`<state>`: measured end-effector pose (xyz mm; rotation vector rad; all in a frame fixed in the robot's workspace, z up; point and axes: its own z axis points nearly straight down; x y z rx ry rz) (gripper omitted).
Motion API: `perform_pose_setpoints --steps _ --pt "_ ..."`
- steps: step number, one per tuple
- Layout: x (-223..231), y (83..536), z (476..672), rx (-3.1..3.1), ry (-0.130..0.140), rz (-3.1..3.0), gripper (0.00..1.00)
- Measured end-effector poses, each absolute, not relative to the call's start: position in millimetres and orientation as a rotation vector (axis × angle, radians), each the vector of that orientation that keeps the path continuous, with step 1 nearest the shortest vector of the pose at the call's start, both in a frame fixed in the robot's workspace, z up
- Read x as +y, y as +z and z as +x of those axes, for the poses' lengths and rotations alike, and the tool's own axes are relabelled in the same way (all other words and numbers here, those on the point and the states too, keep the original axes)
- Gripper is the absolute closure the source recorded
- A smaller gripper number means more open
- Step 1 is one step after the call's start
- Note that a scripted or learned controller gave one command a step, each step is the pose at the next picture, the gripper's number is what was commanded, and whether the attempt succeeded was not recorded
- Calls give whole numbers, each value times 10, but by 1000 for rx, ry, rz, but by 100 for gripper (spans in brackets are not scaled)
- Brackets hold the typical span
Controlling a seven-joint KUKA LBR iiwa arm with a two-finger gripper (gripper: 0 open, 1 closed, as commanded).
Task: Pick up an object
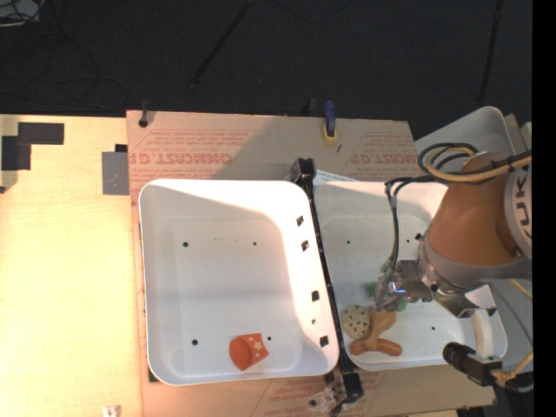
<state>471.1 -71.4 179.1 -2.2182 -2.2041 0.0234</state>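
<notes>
Two shallow white bins of smooth, glossy plastic with rounded corners sit side by side on a sheet of brown cardboard printed with red lettering, which in turn lies on a pale, matt wooden bench. The left bin (174, 233) has a few small dark dots across its floor and holds a small red block (248, 351) near its front wall, chunky and angular, with a tiny pale mark on its upper face. The right bin (356, 224) holds a cluster near its front left corner: a round, cream-coloured speckled ball (354, 322), a tan, softly lumpy piece (382, 321) touching it, and an orange sausage-shaped object (376, 347) lying along the front wall just below them. The arm comes in from the right, its broad orange band smooth and rounded, with black cables looped above it; the gripper (393, 290) hangs low over the right bin, just above the tan piece (the metal parts there are too cluttered and small to tell whether the fingers are spread or closed, or whether anything sits between them). A black clip strip runs between the bins. Behind the bench the room falls away into darkness, with thin cables trailing across a black floor.
</notes>
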Motion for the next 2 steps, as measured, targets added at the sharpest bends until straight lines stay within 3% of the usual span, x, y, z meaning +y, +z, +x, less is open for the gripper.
perform_pose_setpoints --steps 1,2 --pt "-955 3245 4773 -2227 -11 -2232 100" --pt "-6 3210 4760 -2229 0 -2208 100"
